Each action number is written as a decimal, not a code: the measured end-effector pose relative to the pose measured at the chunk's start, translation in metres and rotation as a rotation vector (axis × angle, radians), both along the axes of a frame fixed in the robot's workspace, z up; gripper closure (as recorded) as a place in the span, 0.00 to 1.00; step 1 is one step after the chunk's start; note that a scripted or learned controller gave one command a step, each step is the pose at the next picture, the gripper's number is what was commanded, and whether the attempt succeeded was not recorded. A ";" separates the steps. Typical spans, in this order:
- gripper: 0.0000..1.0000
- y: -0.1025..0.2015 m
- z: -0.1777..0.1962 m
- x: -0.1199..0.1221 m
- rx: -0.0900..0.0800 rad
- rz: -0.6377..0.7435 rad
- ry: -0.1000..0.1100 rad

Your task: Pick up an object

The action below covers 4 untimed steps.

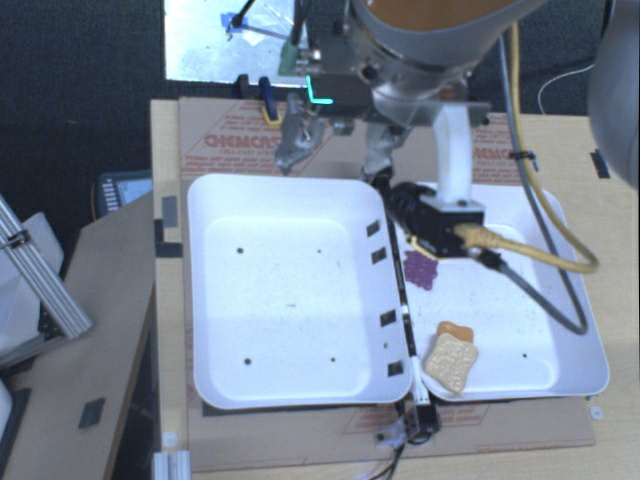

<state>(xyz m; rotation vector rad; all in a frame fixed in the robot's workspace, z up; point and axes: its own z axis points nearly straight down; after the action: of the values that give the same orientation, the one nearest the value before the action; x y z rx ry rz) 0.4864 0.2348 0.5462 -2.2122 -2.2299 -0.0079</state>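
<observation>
Gripper: beyond the right bin's far left corner; how open, cannot tell.
Nearest object: purple piece, nearer the camera than the gripper.
Also: toast, nearer still.

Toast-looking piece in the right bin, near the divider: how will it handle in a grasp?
The toast slice lies flat against the right bin floor, so it probably won't roll, but offers little edge to pinch. It looks like a thin toy, likely light and stiff. Pushed, it would probably slide on the smooth white surface.

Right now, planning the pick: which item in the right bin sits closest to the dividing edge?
The tan toast-like piece, touching the divider; the purple piece lies slightly farther in.
</observation>
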 end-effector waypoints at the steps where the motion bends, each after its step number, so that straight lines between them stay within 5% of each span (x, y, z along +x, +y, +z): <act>1: 1.00 0.000 0.012 0.000 0.002 0.003 -0.002; 2: 1.00 -0.001 -0.013 0.020 -0.005 -0.007 0.003; 3: 0.00 -0.001 -0.011 0.019 -0.003 -0.007 0.002; 4: 1.00 0.000 0.000 0.020 -0.002 -0.005 -0.001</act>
<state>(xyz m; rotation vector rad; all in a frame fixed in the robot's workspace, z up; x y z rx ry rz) 0.5061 0.2344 0.5464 -2.2190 -2.2255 -0.0065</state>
